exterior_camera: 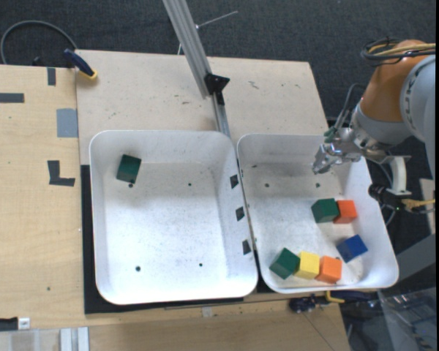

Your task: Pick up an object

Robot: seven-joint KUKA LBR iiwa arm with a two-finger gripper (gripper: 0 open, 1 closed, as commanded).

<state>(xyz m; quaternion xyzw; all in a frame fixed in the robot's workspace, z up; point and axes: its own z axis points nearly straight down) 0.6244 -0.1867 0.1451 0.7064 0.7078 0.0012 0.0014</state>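
Front row: a green block (284, 262), yellow block (308, 265) and orange block (329, 269) sit touching near the right bin's (293, 152) front rim.
Blue block (351, 248): just behind them, apart, near the right wall.
Middle pair: green cube (325, 210) and orange cube (346, 211), touching.
Gripper (328, 159): above the bin's bare far right area, holding nothing; opening cannot be told.
Risk: touching neighbours could block a finger or get nudged; walls crowd the blue block.
Left bin (102, 218): one lone green block (129, 168), open room all around.

1 block (129, 168) in the left bin (102, 218) — 6 blocks (325, 210) in the right bin (278, 159).
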